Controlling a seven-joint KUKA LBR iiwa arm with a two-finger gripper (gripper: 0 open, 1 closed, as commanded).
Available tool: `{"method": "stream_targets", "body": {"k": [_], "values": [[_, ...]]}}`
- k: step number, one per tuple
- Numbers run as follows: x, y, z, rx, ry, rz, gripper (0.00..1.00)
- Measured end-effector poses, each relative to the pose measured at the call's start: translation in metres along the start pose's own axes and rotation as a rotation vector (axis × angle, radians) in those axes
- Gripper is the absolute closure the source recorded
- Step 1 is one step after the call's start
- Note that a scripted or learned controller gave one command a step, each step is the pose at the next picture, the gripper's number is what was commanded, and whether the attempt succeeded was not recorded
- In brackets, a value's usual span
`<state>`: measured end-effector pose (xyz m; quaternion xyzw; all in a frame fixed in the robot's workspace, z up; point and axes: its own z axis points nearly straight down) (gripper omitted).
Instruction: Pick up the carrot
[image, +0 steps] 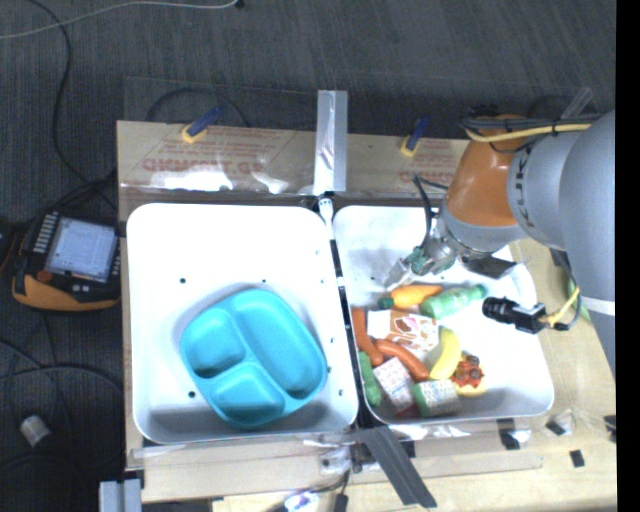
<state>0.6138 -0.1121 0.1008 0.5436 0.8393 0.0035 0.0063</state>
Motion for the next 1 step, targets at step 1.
{"method": "stream_targets", "body": {"k": [1], "values": [[-0.0205, 0.035, -0.1488, 0.011, 0.006, -0.117, 1.0]]}}
